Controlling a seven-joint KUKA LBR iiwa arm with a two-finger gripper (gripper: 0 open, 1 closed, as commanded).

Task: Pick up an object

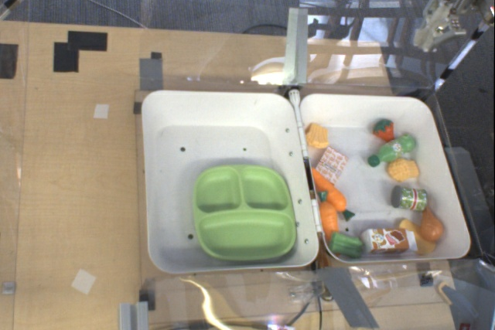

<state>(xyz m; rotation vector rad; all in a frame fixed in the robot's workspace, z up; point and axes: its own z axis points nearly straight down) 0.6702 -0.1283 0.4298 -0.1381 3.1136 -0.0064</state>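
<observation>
The right bin (433, 116) holds several toy foods. Among them are a red strawberry (384, 129), a green vegetable (391, 150), a yellow corn piece (403, 169) and a small can (409, 199). A sauce bottle (385, 240) lies on its side along the near wall, with an orange fruit (431, 227) beside it. Carrots (331, 201), a green pepper (346, 245), a pink-and-white packet (331, 162) and a yellow piece (317, 137) sit on the bin's left side. My gripper (442, 18) hangs high at the top right, beyond the bin's far right corner and away from every object.
The left bin (178, 120) holds a green divided plate (244, 211) in its near half. A raised wall (303, 166) separates the two bins. A metal frame (348, 19) stands behind the bins. Wooden benchtop (69, 189) spreads to the left.
</observation>
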